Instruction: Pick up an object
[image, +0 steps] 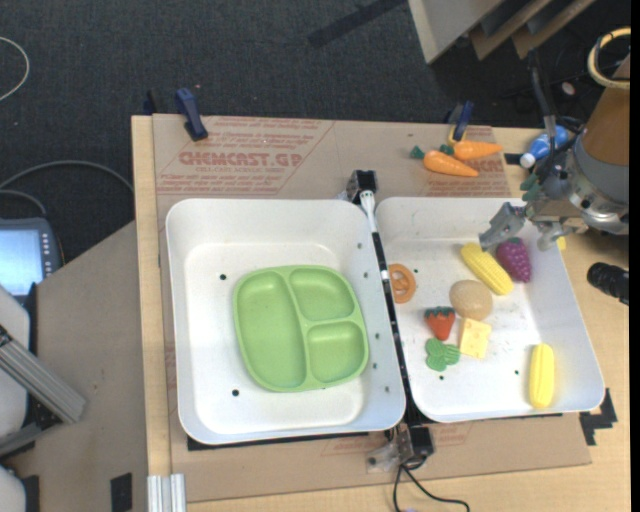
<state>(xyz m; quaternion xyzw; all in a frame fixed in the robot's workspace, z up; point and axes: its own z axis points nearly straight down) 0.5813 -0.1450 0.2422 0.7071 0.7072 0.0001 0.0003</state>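
Plainly, nothing had been lifted yet. The pincer (524, 228) hung at the upper right of the frame, over the far edge of the right bin (570, 385), with the grey arm (600, 170) reaching in from the right edge. Its two fingers looked spread apart, one angled toward the left at about the bin's back wall, the other nearer the right, and I could see nothing held between them. How close the tips were to the bin floor I could not tell from that slant.

Just below the pincer lay the purple grapes (516, 260), touching or nearly touching the yellow corn (487, 268) on their left; these two seemed the likeliest target. Lower in the same bin sat the tan roll (470, 298), the cheese wedge (475, 338) beside it, the strawberry (440, 322), a small green piece (438, 355), an orange pretzel (401, 282) near the divider, and a yellow banana (541, 375) toward the lower right. All rested on the bin floor.

The left bin (190, 300) held a green divided plate (300, 326), lying flat. Two toy carrots (455, 160) lay on the table (260, 155) beyond the bins, at the upper middle of the frame.

By my judgement the approach was made, while the closing on something and the lifting remained to be done.
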